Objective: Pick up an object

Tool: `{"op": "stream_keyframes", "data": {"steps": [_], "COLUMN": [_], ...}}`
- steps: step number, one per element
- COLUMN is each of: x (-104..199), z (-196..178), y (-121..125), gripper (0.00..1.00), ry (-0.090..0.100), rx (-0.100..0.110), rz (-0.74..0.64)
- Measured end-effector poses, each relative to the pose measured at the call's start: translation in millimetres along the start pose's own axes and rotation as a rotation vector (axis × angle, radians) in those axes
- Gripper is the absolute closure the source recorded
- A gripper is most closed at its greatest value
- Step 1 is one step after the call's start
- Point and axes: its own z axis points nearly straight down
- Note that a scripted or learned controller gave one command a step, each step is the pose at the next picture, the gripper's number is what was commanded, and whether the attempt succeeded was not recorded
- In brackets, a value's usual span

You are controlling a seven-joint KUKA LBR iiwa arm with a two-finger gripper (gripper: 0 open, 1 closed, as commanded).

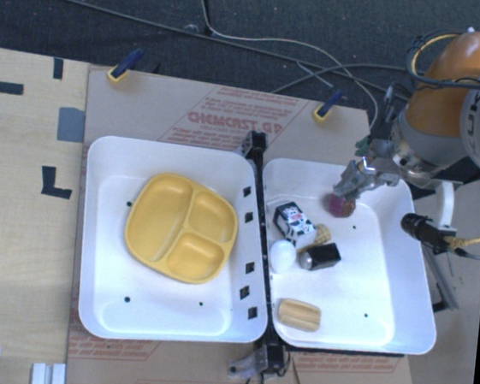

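Observation:
The right bin (379, 332) holds several small objects. A maroon round object (340, 208) lies near its far wall, and my gripper (347, 191) hangs directly over it, touching or almost touching its top. Nearer the divider lie a black-and-white toy (293, 220), a white ball (282, 255), a black cylinder (320, 256) and a small tan piece (322, 234). A tan oblong block (298, 315) rests near the front wall.
A yellow divided plate (182, 227) lies in the left bin (94, 299). A black divider with clips (255, 249) runs between the bins. The arm's orange band (455, 82) rises at the right, with cables behind the bins.

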Motion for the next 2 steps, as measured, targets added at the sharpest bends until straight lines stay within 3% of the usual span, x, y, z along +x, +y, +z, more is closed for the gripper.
{"op": "stream_keyframes", "data": {"steps": [2], "x": [114.4], "z": [-7.5], "y": [-29.2], "gripper": [1.0], "ry": [0.0], "rx": [0.002], "rz": [-0.002]}}
